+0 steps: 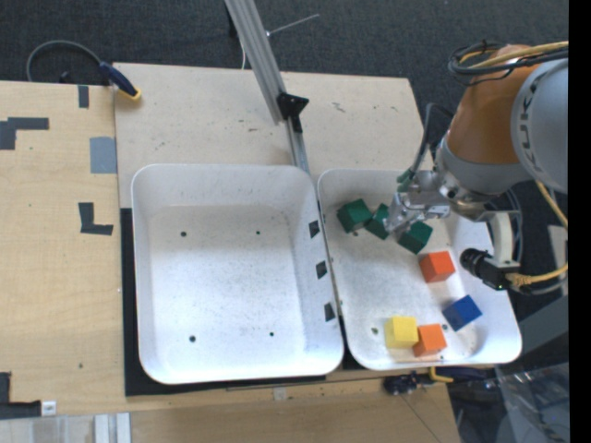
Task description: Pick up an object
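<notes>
My gripper (403, 218) is low in the right bin (365, 340), near its far edge. It sits among three green blocks: one (353, 216) to its left, a darker one (379, 222) right beside it and a third (416, 237) just below it. The metal of the gripper hides where it meets these blocks. An orange cube (437, 266) lies a little nearer the front. A blue cube (462, 311), a yellow cube (402, 331) and another orange cube (430, 339) lie at the bin's front right.
The left bin (148, 275) stands beside the right one, sharing a raised middle rim. A slanted metal rail (268, 63) runs down from the top to the bins' far edge. Cables and a black fitting (485, 266) hang off the arm over the right rim.
</notes>
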